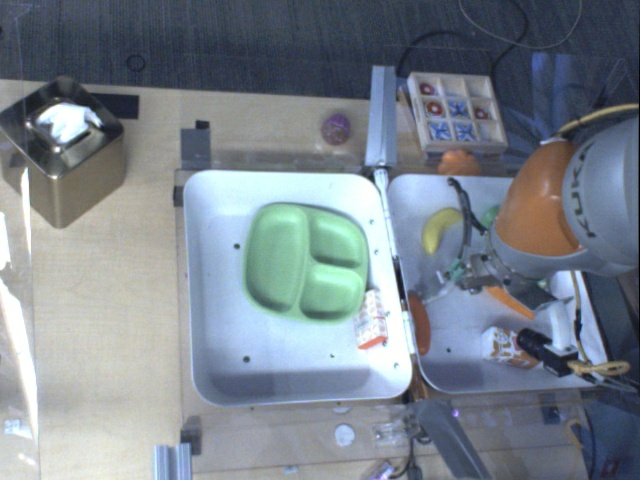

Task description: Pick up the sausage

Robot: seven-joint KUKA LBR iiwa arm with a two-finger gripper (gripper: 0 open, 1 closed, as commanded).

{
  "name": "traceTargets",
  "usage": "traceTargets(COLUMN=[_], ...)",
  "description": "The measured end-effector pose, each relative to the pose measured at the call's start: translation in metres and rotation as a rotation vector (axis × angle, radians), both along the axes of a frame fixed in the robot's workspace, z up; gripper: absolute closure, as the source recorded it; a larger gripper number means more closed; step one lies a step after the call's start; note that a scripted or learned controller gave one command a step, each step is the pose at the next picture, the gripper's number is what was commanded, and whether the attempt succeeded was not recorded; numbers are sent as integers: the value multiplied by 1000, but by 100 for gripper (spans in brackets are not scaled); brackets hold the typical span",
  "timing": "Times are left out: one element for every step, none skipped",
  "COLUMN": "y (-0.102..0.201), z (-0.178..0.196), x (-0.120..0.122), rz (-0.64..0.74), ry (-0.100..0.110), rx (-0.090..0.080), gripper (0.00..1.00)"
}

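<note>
The sausage [420, 327] is a short reddish-brown piece lying lengthwise against the left wall of the right bin [450, 373], near its front. My gripper [453, 278] hangs low over the middle of that bin, below the arm's orange band [535, 213]. It is a little to the right of the sausage and farther back, and nothing shows in its grasp. The wrist hides part of the bin floor behind it.
A yellow banana [440, 229] lies just behind the gripper, an orange carrot [510, 302] to its right, and a small bottle [512, 347] at the front right. The left bin [215, 298] holds a green divided plate [305, 260] and a red-and-white packet [372, 321].
</note>
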State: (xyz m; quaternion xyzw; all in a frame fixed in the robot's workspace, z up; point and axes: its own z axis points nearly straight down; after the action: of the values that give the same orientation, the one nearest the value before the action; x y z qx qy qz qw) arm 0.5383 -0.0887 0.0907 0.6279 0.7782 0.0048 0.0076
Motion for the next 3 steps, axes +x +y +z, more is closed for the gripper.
traceTargets(y=[0,0,-42], z=[0,0,63], x=[-4,-4,16], rz=[318,318,-99], ry=[-2,-2,10], rx=[-6,-6,2], gripper=[0,0,0])
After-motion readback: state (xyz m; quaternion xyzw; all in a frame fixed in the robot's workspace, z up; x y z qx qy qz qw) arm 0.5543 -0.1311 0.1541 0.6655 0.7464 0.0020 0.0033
